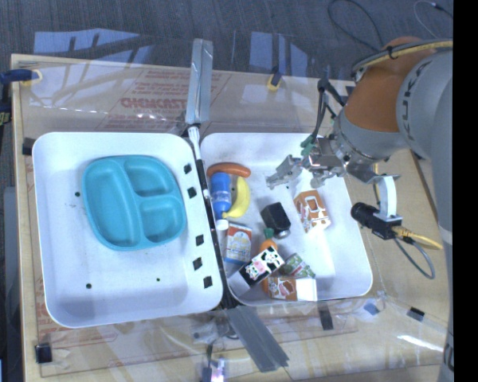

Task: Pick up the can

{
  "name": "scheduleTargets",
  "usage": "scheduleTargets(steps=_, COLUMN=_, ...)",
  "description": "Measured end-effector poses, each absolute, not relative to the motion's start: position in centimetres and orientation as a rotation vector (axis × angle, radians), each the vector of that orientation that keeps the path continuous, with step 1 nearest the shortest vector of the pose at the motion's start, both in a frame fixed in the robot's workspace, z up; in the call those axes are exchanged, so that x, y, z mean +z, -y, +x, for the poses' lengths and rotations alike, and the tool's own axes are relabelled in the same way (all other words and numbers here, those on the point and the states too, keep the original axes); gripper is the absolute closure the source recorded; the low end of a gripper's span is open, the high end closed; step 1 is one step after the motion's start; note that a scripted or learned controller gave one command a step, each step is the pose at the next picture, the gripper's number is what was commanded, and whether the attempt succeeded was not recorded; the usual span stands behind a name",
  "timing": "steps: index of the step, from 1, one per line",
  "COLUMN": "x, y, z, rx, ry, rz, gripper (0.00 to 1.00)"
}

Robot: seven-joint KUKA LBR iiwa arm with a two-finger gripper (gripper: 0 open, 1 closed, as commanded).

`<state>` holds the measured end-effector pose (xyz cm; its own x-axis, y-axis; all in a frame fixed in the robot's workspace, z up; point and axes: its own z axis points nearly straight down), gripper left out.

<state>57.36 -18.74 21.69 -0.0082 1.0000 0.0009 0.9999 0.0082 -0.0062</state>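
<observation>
The can, orange and white, lies on its side in the right part of the right bin. My gripper hangs over the upper middle of that bin, just behind the can and apart from it. Its grey fingers are spread open and hold nothing. The orange-banded wrist reaches in from the right.
Beside the can lie a black block, a yellow banana, a blue bottle and a sausage. Small cartons crowd the bin's front. The left bin holds a blue divided tray. A black cable plug hangs at the right rim.
</observation>
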Motion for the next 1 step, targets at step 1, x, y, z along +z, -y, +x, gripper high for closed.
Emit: scheduleTargets(steps=1, x=10.12, y=18.69, z=52.42, rx=0.006, ry=2.109, rz=-2.321, gripper=0.00)
